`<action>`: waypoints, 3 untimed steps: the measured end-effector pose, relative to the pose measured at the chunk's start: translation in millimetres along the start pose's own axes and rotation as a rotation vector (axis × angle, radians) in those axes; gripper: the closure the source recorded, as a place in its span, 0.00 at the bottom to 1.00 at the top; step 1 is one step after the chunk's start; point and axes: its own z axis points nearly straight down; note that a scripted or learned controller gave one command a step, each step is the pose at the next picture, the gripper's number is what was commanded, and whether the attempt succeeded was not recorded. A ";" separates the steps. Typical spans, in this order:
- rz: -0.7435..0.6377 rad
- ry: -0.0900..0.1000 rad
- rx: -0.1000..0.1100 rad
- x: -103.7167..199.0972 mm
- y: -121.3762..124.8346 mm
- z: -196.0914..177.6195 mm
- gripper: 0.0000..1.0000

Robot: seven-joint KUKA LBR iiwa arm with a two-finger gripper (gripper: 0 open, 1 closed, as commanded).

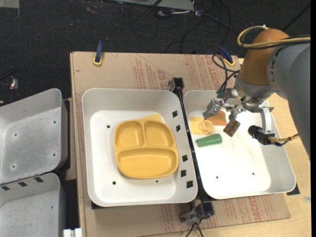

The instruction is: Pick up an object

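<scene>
On my one overhead camera, the arm (pixel 289 68) comes in from the right and bends down over the far left part of the right bin (pixel 242 169). The gripper (pixel 223 114) hangs low there, close to the divider between the two bins. Its jaws look moderately spread to me: one finger (pixel 212 107) angles down toward the left and the other stands apart on the right.

I see nothing clamped between them. The orange piece (pixel 217 118) lies on the bin floor roughly between the two fingertips, nearer the left one and slightly toward the camera. I can't tell from this angle whether either fingertip touches it. The brown block (pixel 231 128) sits tilted just below the right fingertip, on the near side of the jaws rather than in the gap.

Just left of the orange piece, the pale yellow piece (pixel 201 125) rests against the bin's left wall, outside the jaws. The green cylinder (pixel 209 140) lies on its side just in front of that, nearer the camera, clear of both fingers.

The left bin (pixel 98 174) holds a yellow divided tray (pixel 146 148), flat and about centred, well apart from the gripper. Both bins sit side by side on the bench (pixel 128 65).
</scene>
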 end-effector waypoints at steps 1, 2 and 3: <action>0.000 -0.001 -0.002 0.5 0.1 32.5 0.00; 0.001 -0.002 -0.007 0.1 1.4 19.5 1.00; 0.001 -0.001 -0.009 2.4 -5.2 -27.6 1.00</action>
